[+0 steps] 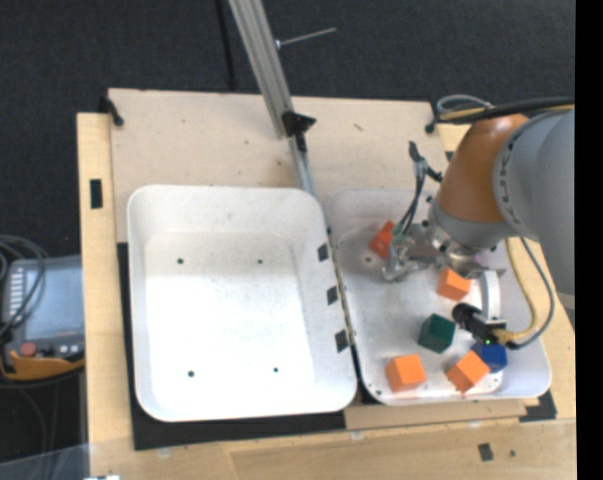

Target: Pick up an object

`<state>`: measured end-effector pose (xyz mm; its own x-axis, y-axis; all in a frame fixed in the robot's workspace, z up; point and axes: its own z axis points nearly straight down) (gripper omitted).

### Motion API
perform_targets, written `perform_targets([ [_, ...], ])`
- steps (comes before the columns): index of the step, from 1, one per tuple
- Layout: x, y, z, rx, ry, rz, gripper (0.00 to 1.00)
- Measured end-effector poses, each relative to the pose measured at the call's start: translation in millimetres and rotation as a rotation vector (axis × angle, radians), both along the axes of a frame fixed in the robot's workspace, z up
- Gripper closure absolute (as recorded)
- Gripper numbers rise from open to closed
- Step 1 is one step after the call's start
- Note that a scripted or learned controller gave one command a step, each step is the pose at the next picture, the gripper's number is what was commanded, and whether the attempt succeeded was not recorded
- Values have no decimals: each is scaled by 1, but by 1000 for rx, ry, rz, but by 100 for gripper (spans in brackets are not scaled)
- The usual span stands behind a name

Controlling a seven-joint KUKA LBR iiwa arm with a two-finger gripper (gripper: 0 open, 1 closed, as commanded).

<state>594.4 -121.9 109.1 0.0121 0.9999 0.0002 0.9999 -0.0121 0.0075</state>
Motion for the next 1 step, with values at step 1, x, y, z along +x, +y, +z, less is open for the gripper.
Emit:
perform_targets([
  [1,7,-1,45,0,2,12,100],
])
